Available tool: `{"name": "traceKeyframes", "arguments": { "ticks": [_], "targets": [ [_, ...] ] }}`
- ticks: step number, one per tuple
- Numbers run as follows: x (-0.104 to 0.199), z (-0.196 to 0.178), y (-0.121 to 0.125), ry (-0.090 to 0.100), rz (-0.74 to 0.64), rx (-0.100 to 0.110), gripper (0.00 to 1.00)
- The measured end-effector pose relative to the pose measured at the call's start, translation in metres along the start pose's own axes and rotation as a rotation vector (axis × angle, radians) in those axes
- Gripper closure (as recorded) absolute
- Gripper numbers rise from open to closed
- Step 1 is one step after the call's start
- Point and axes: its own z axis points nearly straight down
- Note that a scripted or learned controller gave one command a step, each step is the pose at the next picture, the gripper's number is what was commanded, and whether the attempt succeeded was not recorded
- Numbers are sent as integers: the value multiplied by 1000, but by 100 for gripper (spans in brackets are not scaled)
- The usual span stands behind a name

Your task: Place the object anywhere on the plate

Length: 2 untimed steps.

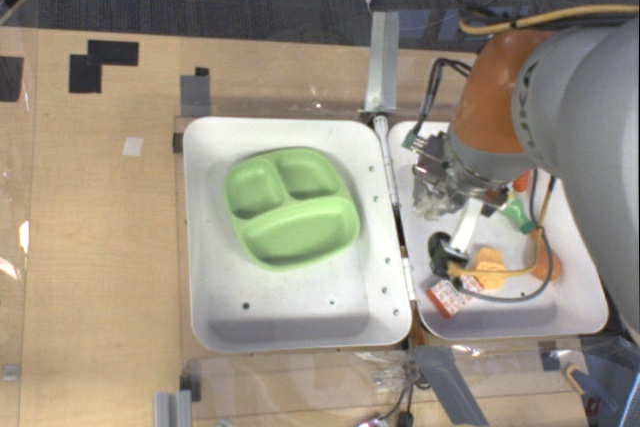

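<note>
arm (560, 105) hangs over the right bin (580, 310). the left bin (300, 310) sits alongside, across the shared edge from the jaws. the green 3-section plate (300, 233) lies in the left bin, well apart from the jaws, w/ nothing on it. the gripper (436, 200) is low over the plate-side edge of the right bin. can't tell if the jaws are released or clenched, or if anything is btwn them.

step, as i read it: pick phase, carry not yet begun. the thing to move is prob 1 of 3 small bits in the right bin, all near the jaws on the side away from the plate: tan-orange piece (488, 265), red-white packet (447, 296) by the front wall, green piece (517, 215). can't tell which is meant.

next move needs a sure grip, then a lift clear of the 2 bin walls btwn jaws and plate, then across and down anywhere on the plate. in the way: those walls, plus the metal post (383, 65) at the join beyond the jaws. the bits lie close together, so a grab may nudge a neighbour.
</note>
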Motion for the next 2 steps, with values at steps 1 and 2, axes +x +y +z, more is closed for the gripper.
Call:
{"name": "traceKeyframes", "arguments": {
  "ticks": [1,2],
  "targets": [
    [100,-27,47,1,-216,-2,100],
    [166,-44,-31,2,-203,-1,100]
  ]
}}
